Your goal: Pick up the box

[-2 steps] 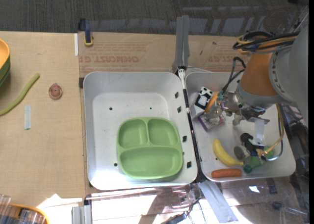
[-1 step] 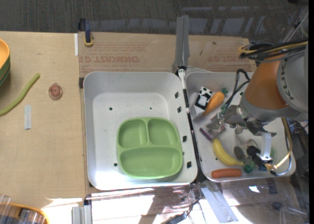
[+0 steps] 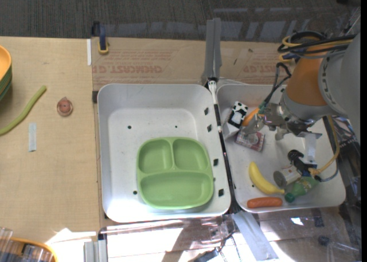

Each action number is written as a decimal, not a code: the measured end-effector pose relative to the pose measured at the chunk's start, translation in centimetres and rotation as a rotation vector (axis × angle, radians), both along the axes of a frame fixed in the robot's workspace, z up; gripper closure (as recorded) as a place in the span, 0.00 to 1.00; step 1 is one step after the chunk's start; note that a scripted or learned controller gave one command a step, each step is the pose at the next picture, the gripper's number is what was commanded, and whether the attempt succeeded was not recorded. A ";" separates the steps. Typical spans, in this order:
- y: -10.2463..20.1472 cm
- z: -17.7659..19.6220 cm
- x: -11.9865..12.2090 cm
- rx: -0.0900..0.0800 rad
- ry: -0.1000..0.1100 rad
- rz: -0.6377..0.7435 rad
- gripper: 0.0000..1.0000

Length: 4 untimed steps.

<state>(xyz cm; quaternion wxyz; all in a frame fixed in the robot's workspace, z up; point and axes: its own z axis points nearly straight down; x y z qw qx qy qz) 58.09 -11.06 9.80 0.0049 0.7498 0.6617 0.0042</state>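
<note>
Pale wooden desk [image 3: 57, 192] fills the left of the scene, carrying two shallow white bins side by side, with brown cardboard [image 3: 155, 63] lying flat behind them. The grey arm [image 3: 338, 77], with its orange band [image 3: 307, 83], reaches into the right bin [image 3: 338, 195]. Its pincer [image 3: 258, 124] points toward the bin's left side and sits low over a small box [image 3: 251, 139] with a pink and grey printed face; the metal tips are right at the box's upper edge. Whether the tips are spread or closed cannot be told, since they blur into the box and an orange item [image 3: 249, 116] beside them.

Just beyond the pincer, toward the bin's far left corner, lies a small black and white toy [image 3: 237, 113]. Nearer the camera than the pincer rest a yellow banana [image 3: 262, 179] and, closer still, a red-orange sausage-shaped piece [image 3: 264, 202]. Under the arm's wrist lies a green bottle-like object [image 3: 298, 189], just right of the banana.

Well to the pincer's left, the left bin [image 3: 112, 140] holds a green divided plate [image 3: 174, 172] with three compartments.
</note>
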 end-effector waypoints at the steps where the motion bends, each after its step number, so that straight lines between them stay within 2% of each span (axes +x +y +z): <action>1: 1.1 0.0 1.8 -0.004 0.003 0.063 0.00; 2: 1.2 -0.1 -4.5 -0.002 0.003 0.236 0.00; 3: 1.2 -0.1 -7.1 -0.004 -0.001 0.315 0.00; 4: 1.2 -0.1 -8.3 -0.007 -0.003 0.472 0.00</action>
